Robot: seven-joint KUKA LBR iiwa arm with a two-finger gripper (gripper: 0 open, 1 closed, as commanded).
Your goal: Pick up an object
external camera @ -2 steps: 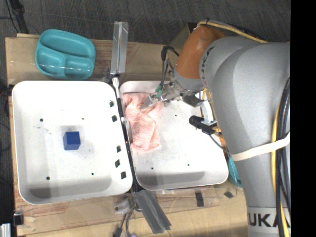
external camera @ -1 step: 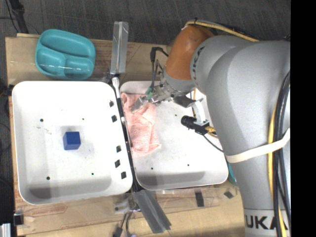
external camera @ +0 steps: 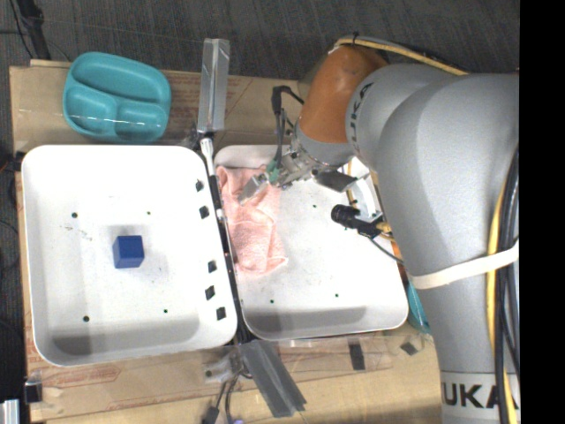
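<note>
A crumpled pink cloth (external camera: 251, 221) lies along the left side of the right bin (external camera: 353, 307). A small blue cube (external camera: 129, 251) rests on the floor of the left bin (external camera: 53, 237). The arm reaches in from the right, and my gripper (external camera: 272, 178) hangs low over the cloth's upper right edge, near the bin's back wall. The wrist hides most of the gripper, and whether it touches the cloth cannot be told.
A teal moulded tray (external camera: 116, 95) sits on the bench behind the left bin. A grey metal bar (external camera: 212, 87) stands at the back between the bins. The large grey arm (external camera: 441, 184) covers the right bin's right rim.
</note>
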